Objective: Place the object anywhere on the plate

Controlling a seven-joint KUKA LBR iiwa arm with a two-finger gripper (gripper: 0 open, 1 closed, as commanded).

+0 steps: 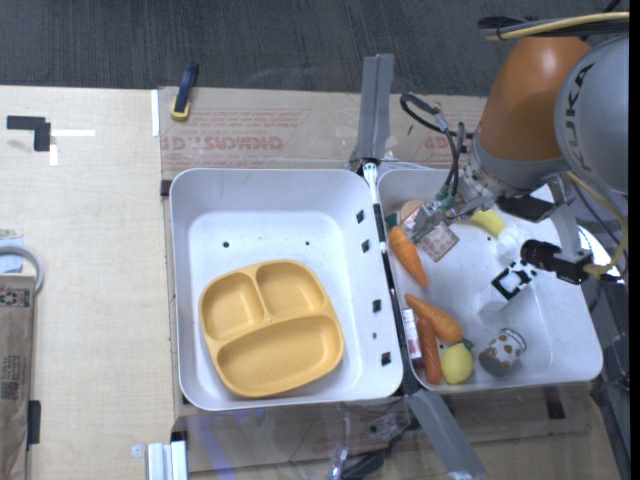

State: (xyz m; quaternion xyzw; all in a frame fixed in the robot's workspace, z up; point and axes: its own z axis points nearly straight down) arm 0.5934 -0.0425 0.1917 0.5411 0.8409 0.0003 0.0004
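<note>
Your fingers (438, 220) hang low over the upper left corner of the right bin (545, 318), and from this angle you cannot tell whether they are apart or together; nothing is plainly held between them. Just below them, touching or nearly so, lies a small tan flat piece (438, 242). It is the closest thing, so it is probably the object to carry, though the task does not name one.

A little to the left of that piece, an orange carrot (406, 252) lies against the bin's left wall, its long axis running from upper left to lower right. Just to the right of the fingers is a small yellow thing (488, 222).

Further down the frame, two more carrots (431, 330) lie near the lower left of the same bin, with a round yellow fruit (457, 364) beside them and a mottled grey-brown thing (503, 352) to its right.

The move turns on this: the yellow divided plate (272, 348) sits to the lower left of the fingers, in the left bin (260, 223), well apart from them. The raised walls where the two bins meet stand between, so you will need to lift clear of them before crossing, and the upper carrot lies right on that line. All the plate's compartments look bare. The pale worktop (80, 268) lies beyond, at the left of the frame.
</note>
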